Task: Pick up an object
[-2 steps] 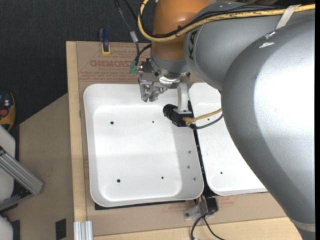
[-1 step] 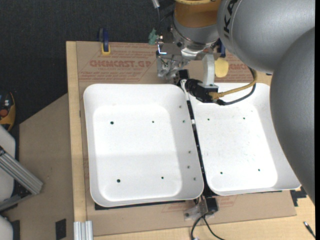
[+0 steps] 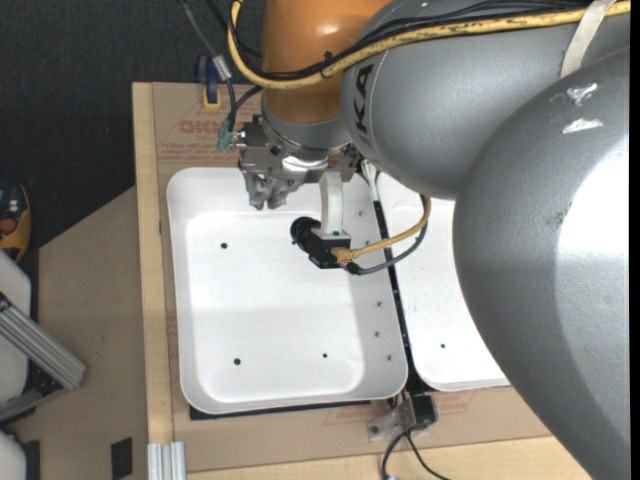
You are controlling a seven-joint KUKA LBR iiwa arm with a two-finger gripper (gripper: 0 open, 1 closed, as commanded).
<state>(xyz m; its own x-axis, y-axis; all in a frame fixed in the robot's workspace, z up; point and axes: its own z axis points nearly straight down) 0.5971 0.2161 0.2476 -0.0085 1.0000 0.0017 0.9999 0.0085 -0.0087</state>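
White plastic forms the two shallow bins on the brown surface (image 3: pixel 150 268). The left bin (image 3: pixel 270 358) shows small dark dots on its floor. The right bin (image 3: pixel 450 348) is mostly hidden under the grey arm (image 3: pixel 500 118), which has an orange band (image 3: pixel 310 28) above the wrist. The gripper (image 3: pixel 265 200) hangs over the far edge of the left bin; I cannot tell if its jaws are released or clenched. A black part with a yellow cable (image 3: pixel 385 243) hangs beside it. No object to pick up is recognisable between the jaws.
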